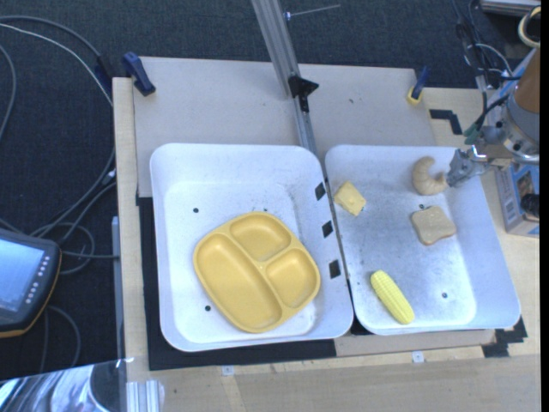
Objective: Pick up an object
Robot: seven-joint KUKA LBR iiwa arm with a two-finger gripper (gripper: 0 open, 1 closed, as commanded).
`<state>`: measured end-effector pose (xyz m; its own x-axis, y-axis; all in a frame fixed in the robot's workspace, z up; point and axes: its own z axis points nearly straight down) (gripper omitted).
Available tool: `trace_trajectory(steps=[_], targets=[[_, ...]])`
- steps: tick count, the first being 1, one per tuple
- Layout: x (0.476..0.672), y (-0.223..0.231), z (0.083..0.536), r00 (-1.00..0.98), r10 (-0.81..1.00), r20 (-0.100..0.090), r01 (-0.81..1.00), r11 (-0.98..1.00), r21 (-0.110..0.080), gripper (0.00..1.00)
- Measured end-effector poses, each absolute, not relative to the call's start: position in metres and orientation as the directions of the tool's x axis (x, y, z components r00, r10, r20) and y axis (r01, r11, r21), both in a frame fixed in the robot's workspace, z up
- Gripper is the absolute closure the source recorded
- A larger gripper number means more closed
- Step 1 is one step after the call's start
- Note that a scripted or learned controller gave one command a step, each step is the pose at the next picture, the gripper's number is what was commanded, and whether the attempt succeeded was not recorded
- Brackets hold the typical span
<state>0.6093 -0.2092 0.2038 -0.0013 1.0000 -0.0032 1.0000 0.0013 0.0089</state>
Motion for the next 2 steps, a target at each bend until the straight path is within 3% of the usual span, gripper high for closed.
trace_trajectory(steps=[1, 2], targets=[[0.611, -0.209, 0.248, -0.002, 1.0, -0.003, 1.0, 0.002, 0.007, 1.0], [0.613, -0.157, 0.237, -0.006, 1.0, 0.003, 1.0, 0.006, -0.002, 1.0]])
